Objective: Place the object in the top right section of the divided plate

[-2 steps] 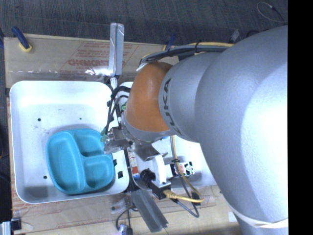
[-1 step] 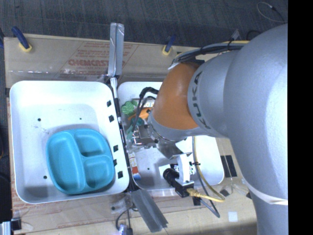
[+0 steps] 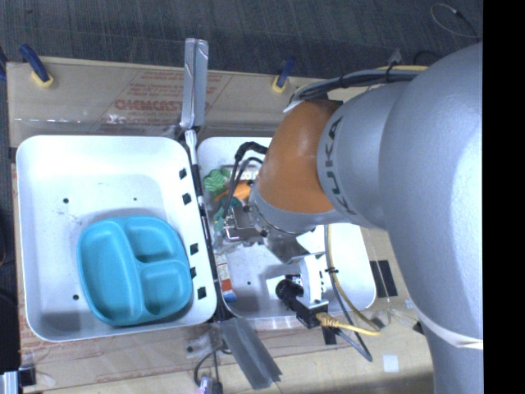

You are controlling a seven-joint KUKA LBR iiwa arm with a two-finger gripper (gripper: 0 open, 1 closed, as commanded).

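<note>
Arm: the grey body fills the right side of the camera view, with the orange band above the wrist hanging over the right bin; it reaches in from the right and hides much of that bin.
Table: a brown surface with red printed lettering along the far edge, carrying both bins side by side; two blue clamps sit on its far edge.
Left bin: shallow, white, with a rounded rim; its floor is bare apart from the plate.
Right bin: shallow, white, touching the left bin along a shared divider edge fitted with small black clips; most of its floor lies under the arm.
Divided plate: light blue, with rounded corners, lying flat in the near half of the left bin; it has one long section on its left side and two smaller ones on its right, and all three hold nothing.
Pincer: down inside the far left part of the right bin, close to the divider; whether it is apart or together cannot be told, as the wrist covers it.
Objects: a small green thing and an orange thing lie in the right bin just beside the pincer, partly hidden; their shapes cannot be made out.
</note>
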